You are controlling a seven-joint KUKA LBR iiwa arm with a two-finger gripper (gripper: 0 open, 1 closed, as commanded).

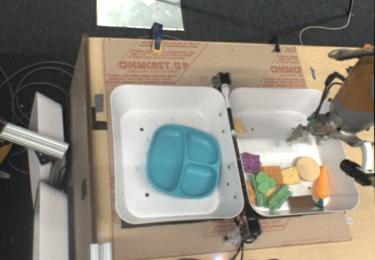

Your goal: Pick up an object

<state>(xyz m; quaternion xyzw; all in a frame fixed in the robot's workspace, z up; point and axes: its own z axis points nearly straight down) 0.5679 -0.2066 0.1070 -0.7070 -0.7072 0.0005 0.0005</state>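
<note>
1. Grey two-finger gripper (300, 133) hovers in the right shallow white plastic bin (275, 106), fingers slightly apart, gripping nothing.
2. Round tan toy bun (307, 168) lies just below gripper, touching orange plastic carrot (321, 181).
3. Teal divided plate (183, 160) is left of it.

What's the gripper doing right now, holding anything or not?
Gripper: over the right bin, above the toy food; nothing is visible between its fingers, and whether it is open or closed cannot be told.

Grey arm (351, 113), orange band — dark cables, metal gripper (297, 133)
</note>
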